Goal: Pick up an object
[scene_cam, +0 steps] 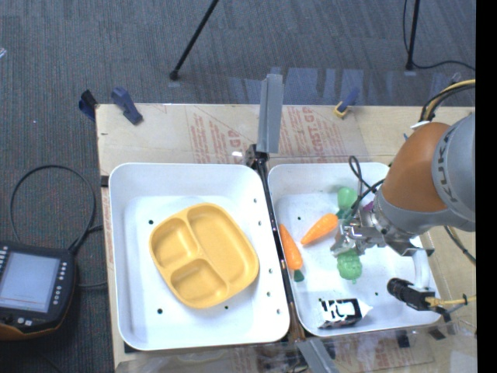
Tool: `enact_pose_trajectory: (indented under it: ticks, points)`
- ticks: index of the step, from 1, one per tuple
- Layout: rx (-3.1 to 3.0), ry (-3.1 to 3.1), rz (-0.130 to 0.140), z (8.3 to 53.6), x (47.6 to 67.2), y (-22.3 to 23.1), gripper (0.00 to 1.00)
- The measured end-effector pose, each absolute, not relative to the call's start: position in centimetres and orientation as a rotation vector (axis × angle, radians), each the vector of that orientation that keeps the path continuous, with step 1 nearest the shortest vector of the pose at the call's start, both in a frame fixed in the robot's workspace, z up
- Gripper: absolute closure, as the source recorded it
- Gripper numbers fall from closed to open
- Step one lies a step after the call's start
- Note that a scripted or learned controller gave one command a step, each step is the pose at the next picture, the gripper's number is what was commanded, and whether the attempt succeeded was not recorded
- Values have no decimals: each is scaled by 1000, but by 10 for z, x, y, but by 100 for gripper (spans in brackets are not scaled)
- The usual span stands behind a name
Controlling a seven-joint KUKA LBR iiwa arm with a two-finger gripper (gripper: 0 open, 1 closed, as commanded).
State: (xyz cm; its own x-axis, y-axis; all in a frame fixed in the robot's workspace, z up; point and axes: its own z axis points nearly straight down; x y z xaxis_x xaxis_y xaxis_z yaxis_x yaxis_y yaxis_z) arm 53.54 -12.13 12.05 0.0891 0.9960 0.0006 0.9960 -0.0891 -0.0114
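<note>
A small, knobbly green toy (350,266) sits in the right bin (311,179), directly under the claw (351,243); the arm enters from 3 o'clock.

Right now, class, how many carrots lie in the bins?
2, both in the right bin. One carrot lies slanted near the middle, just left of the hand. The other carrot lies along the bin's left wall. The arm may hide more.
</note>
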Motion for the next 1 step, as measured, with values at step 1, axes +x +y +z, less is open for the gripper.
enact_pose_trajectory:
  ticks: [1]
  points:
    - [-2358,-2079,-8,223,558,-60,100]
